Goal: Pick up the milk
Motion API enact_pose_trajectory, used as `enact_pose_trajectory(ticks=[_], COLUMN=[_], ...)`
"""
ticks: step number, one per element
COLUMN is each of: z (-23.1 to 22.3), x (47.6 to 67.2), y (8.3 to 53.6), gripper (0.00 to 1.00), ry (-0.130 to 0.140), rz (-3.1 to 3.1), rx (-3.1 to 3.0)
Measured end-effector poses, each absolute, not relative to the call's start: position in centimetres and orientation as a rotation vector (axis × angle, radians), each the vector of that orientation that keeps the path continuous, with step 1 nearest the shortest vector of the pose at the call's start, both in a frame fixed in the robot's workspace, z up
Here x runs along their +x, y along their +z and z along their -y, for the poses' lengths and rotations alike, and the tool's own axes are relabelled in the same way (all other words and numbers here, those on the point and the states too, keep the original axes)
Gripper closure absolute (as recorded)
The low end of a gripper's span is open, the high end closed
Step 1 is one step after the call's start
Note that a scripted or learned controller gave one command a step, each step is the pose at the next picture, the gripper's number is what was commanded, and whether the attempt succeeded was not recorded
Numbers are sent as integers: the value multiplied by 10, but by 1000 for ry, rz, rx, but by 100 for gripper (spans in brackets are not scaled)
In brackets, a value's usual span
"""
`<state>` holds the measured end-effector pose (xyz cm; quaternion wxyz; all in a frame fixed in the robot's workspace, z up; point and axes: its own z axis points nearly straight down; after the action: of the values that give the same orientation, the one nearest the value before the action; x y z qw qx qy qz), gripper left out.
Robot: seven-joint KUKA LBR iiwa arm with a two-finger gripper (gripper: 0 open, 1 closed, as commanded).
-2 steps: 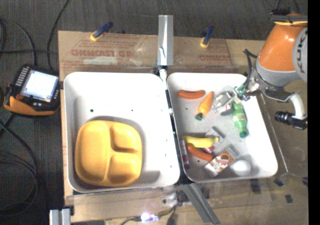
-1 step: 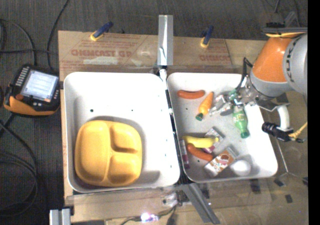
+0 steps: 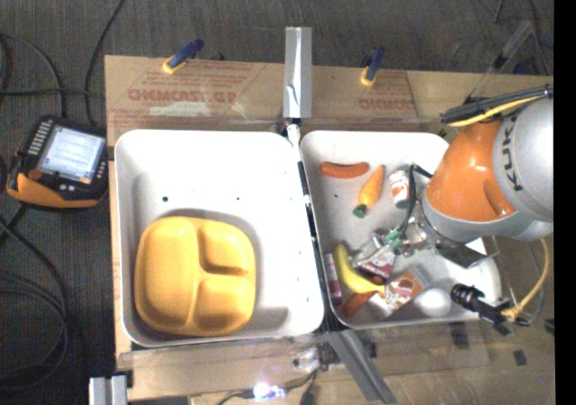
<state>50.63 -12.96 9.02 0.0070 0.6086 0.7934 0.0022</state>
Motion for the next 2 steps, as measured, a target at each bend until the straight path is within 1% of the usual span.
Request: enact_pose_trajectory(ticks=[1,2], z=[148,191], x=[502,507], y=[200,223], gripper=[0,0], ry=[-3,-3], rz=[-2381,-2352], rx=[2048,2082])
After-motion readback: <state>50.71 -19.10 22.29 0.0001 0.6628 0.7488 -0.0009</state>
